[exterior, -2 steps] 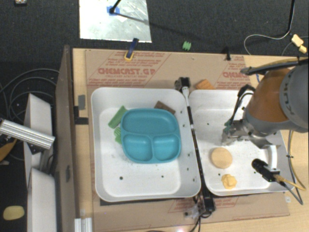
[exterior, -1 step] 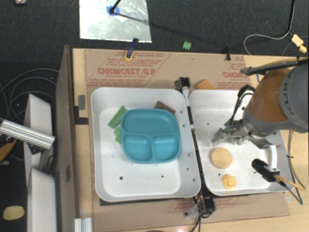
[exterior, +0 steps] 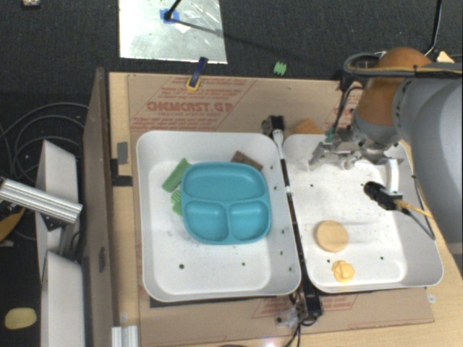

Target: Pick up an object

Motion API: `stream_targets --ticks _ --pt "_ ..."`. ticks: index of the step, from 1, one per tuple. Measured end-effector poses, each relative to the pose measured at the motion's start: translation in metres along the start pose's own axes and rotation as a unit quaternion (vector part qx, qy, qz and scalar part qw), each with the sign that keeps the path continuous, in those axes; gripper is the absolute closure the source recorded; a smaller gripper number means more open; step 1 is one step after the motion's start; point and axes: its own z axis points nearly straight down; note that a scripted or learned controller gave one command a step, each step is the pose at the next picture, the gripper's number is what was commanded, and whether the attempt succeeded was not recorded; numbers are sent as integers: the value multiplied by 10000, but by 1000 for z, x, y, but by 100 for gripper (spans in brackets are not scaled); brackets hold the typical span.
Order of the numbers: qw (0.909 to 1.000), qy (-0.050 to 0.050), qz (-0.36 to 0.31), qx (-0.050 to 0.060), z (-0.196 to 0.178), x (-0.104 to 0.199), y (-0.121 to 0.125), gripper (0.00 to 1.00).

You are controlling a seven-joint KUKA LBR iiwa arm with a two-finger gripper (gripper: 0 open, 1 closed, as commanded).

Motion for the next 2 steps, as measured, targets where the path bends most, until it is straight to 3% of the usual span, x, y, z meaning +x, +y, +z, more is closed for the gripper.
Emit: stream_targets --ticks 1,2 --pt "10000 14 36 58 -50 3 -37 0" --pt "9999 26 44 102 3 9 -104 0"
